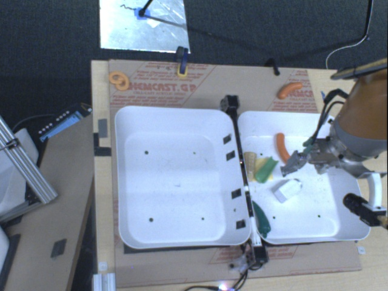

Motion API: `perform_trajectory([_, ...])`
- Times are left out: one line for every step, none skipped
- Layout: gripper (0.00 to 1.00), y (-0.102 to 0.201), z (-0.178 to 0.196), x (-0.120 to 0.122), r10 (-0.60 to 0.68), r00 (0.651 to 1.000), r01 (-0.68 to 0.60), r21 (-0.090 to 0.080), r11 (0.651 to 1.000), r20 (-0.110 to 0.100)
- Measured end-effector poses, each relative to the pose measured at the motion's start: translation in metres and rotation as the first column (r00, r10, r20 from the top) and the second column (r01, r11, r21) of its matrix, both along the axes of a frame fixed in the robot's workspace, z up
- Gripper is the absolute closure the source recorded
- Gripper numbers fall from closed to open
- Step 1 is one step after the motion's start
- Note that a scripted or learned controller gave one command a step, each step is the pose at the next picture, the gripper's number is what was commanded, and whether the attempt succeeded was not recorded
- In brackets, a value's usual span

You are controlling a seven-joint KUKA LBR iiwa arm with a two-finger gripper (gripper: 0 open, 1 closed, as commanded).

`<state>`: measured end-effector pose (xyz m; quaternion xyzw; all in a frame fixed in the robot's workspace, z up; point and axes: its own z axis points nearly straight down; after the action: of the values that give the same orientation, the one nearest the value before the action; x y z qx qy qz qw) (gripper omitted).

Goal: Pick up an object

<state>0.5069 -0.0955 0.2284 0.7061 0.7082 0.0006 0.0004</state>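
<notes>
We are looking down on two white bins, the left bin (176, 174) and the right bin (315, 223), sitting side by side on a cardboard sheet (242, 80).

Objects in the right bin:
- An orange sausage-shaped piece (281, 147) is lying toward the bin's 11 o'clock, its long axis running roughly 12 to 6, tilted slightly toward 5.
- A green and yellow piece (263, 168) is lying at the bin's 9 o'clock, long axis running from 2 to 8.
- A white block (287, 190) is sitting near the bin's centre, long axis from 2 to 8.
- A dark green piece (262, 219) is lying at 7 o'clock against the divider wall, long axis about 11 to 5.

Outside the bins, a second orange sausage (290, 90) is resting on the cardboard at the right bin's 12 o'clock, and an orange ring (119, 80) is lying at the left bin's 11 o'clock.

The arm is reaching in from 3 o'clock, wrist low over the right bin. The gripper (292, 164) is hanging between the orange piece and the white block, near both, just at the green and yellow piece's 3 o'clock. Whether its fingers are spread or pressed together, we cannot tell; we are seeing nothing between them.
</notes>
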Motion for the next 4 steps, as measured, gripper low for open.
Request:
perform_trajectory([0.00,-0.012,-0.146,0.078,0.001,1.000,-0.001,-0.003,1.000,0.003])
perform_trajectory([1.00,-0.011,-0.133,0.077,0.000,1.000,0.000,0.000,1.000,0.003])
perform_trajectory([1.00,0.096,-0.031,0.087,0.012,1.000,-0.012,0.004,1.000,0.010])
perform_trajectory([1.00,0.204,0.082,0.133,0.013,1.000,-0.013,0.006,1.000,0.016])
